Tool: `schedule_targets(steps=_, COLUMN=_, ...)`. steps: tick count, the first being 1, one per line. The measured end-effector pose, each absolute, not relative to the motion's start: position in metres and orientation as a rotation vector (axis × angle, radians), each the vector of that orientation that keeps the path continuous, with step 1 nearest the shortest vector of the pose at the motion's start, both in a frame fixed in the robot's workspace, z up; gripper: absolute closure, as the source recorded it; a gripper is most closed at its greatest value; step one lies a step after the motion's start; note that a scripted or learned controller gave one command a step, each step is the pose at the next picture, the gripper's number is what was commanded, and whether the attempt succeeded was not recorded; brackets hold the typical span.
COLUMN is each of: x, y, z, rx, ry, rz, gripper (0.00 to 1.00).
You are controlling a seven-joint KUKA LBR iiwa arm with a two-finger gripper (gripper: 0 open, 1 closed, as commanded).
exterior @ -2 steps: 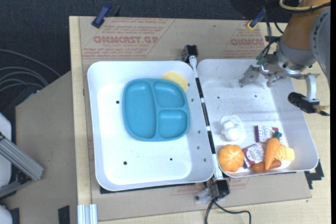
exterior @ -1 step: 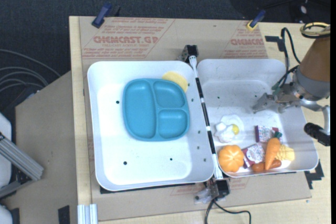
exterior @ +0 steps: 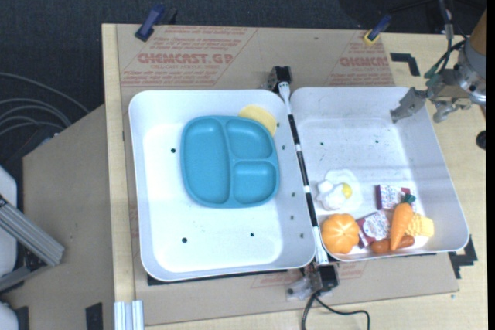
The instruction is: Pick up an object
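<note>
Several toy foods lie in the near part of the right bin [exterior: 363,127]: an orange [exterior: 340,233], a white fried egg [exterior: 337,191], a carrot [exterior: 401,223] with a yellow corn piece [exterior: 422,226] beside it, and two red-and-white packets [exterior: 391,195]. My gripper [exterior: 424,107] hangs over the far right corner of that bin, well behind the foods. Its fingers are spread open with nothing between them.
The left bin [exterior: 155,189] holds a blue divided plate [exterior: 230,161] with a yellow object [exterior: 260,117] tucked behind its far edge. A black hinge strip [exterior: 298,158] runs between the bins. Bare bin floor lies between the gripper and the foods.
</note>
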State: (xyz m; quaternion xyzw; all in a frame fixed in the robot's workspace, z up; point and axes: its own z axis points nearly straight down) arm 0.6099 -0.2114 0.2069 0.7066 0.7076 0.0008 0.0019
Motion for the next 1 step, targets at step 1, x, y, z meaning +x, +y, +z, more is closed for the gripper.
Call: schedule_targets(steps=1, x=0.5843, y=-0.1932, z=0.0844, rx=2.222, ry=2.222, rz=0.0, gripper=0.0)
